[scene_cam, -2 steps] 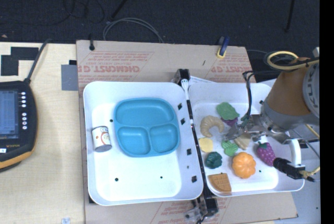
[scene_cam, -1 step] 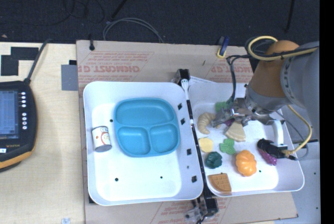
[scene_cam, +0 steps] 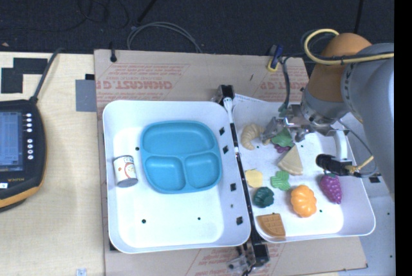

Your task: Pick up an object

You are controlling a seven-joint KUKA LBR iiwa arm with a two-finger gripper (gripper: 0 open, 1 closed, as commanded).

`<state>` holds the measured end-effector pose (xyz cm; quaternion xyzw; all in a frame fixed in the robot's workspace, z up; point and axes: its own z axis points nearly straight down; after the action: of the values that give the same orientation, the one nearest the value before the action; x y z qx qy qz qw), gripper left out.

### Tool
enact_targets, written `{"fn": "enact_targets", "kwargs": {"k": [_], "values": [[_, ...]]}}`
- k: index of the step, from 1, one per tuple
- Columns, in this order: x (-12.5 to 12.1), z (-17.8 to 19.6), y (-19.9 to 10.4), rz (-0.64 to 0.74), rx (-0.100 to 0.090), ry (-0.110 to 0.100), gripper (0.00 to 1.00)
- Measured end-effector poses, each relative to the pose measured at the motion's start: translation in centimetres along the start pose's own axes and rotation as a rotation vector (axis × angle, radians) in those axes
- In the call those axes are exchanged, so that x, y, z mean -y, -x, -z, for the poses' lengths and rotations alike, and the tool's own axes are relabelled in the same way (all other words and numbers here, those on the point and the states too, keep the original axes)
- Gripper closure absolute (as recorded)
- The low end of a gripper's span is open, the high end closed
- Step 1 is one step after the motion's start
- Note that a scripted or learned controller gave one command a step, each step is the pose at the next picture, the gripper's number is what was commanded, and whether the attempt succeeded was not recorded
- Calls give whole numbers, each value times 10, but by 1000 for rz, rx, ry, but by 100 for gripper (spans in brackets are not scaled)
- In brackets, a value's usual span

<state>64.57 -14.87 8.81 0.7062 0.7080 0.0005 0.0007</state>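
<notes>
Gripper (scene_cam: pixel 285 128) low over green toy (scene_cam: pixel 281 138) in right bin (scene_cam: pixel 360 220); jaw state indiscernible; nothing lifted yet.

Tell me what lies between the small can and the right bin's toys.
In the camera view, the blue divided plate lies between the can and the bins' shared divider; right of that sit the toys, starting with the cream shell-like piece.

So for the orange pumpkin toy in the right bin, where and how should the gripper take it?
Probably from straight above, fingers closing across the pumpkin's rounded middle. It looks squat and sits apart from the purple grapes and the waffle, so its left and right flanks look free. The gripper is currently over the green leaf toy.
</notes>
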Motion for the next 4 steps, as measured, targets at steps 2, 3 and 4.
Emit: {"fn": "enact_targets", "kwargs": {"k": [2,3,4], "values": [[9,0,-15,2,-1,0,0],[113,9,5,-8,-3,-12,0],[134,-1,-19,-5,-3,-7,0]]}}
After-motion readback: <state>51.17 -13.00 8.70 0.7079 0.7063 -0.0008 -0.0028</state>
